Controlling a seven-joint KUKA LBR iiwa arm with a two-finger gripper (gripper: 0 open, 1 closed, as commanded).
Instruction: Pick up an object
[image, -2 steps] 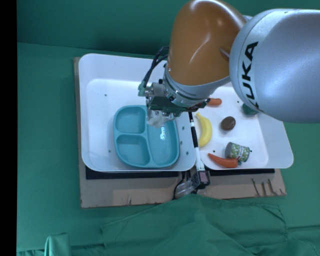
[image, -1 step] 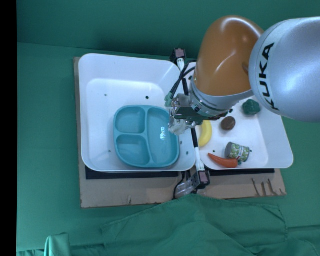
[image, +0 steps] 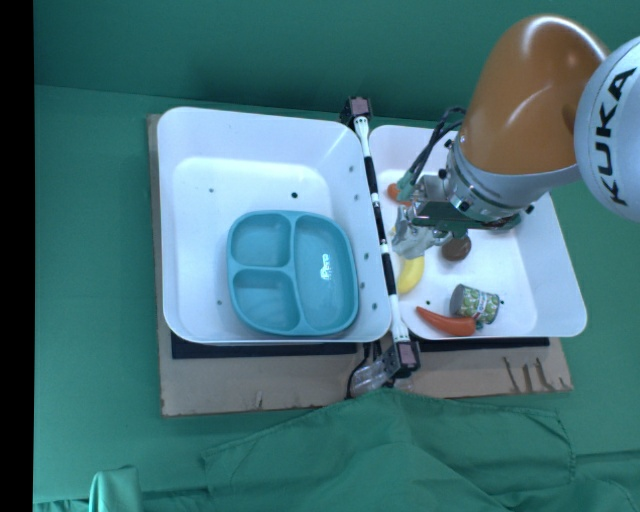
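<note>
In the right bin (image: 545, 290) lie a yellow banana (image: 409, 274), an orange carrot (image: 447, 321), a small green can (image: 474, 302) on its side and a brown round piece (image: 457, 248). A bit of red-orange food (image: 396, 192) peeks out by the arm near the divider. My gripper (image: 411, 240) hangs low over the bin's left part, directly above the banana's upper end. The wrist hides its fingers from this angle.
The left bin (image: 200, 150) holds a teal three-compartment plate (image: 292, 272). A black-and-white divider rail (image: 378, 215) runs between the bins. Green cloth (image: 400, 450) bunches up along the bench's front edge.
</note>
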